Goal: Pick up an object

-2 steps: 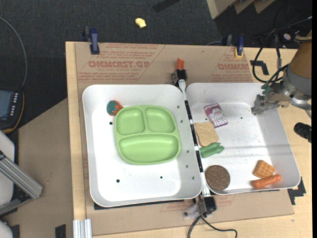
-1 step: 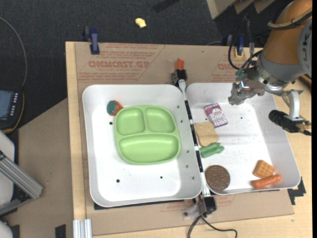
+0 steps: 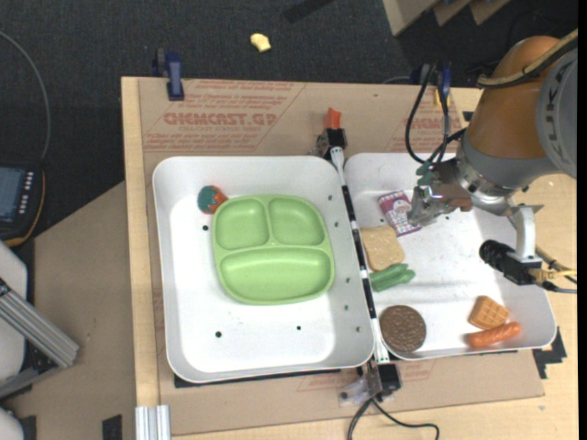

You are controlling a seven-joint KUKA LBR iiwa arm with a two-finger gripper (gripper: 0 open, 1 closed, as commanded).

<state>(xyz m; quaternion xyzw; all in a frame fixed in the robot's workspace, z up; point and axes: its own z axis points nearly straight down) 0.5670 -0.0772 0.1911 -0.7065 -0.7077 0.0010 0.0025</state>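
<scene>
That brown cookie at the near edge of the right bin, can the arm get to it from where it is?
Probably yes. The cookie lies flat with nothing on top of it, and the gripper hovers in the same bin.

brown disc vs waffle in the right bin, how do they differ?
The brown disc is round and dark brown; the waffle is angular and orange. The disc looks larger than the waffle. The disc lies by the divider near the front rim; the waffle lies further right, beside the carrot. Both lie flat in the right bin, apart from the tool.
</scene>
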